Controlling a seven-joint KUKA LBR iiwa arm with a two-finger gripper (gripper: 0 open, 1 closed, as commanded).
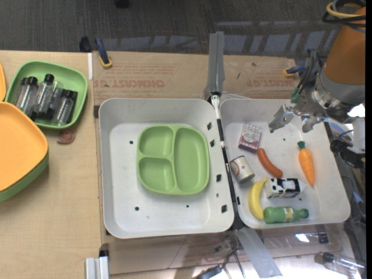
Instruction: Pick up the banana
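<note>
Right bin (340,211): banana (256,199) near the front, touching a milk carton (283,186) and green bottle (285,214); also sausage (269,162), carrot (306,163), can (241,168), packet (251,136). Left bin (110,173): green divided tray (173,158). My fingers (293,121) hang released over the right bin's back, grasping nothing. Table (52,225) left: vials in a green dish (49,93), orange plates (20,153).

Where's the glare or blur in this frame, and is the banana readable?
Camera view: the curved yellow banana in the shallow white right bin is evenly lit and sharp enough; bright glare washes out the bench edge below that bin; the two-finger gripper looks soft and casts a faint shadow.
</note>
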